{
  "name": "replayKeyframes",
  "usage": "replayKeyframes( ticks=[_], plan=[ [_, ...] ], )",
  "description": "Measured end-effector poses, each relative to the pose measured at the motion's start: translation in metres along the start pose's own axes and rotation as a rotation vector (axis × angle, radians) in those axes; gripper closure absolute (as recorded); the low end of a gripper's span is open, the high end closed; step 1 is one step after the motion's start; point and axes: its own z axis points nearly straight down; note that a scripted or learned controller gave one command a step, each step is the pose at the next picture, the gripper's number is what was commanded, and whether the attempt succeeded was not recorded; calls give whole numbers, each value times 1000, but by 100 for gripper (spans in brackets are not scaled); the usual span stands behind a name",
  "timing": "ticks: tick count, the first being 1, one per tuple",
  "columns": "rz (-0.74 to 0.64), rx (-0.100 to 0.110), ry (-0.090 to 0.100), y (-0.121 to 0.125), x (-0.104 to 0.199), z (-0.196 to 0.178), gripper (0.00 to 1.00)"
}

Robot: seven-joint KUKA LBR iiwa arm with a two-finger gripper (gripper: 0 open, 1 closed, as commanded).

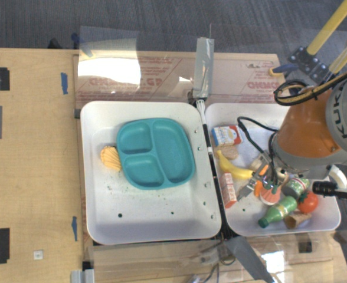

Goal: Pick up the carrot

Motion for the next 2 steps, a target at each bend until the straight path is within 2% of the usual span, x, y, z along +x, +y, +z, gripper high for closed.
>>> replayKeyframes(
  ticks=[1, 2],
  plan=[
    [34, -2, -1, -21, 32, 0, 0],
    [2, 3, 8, -3, 8, 1, 0]
  ],
)
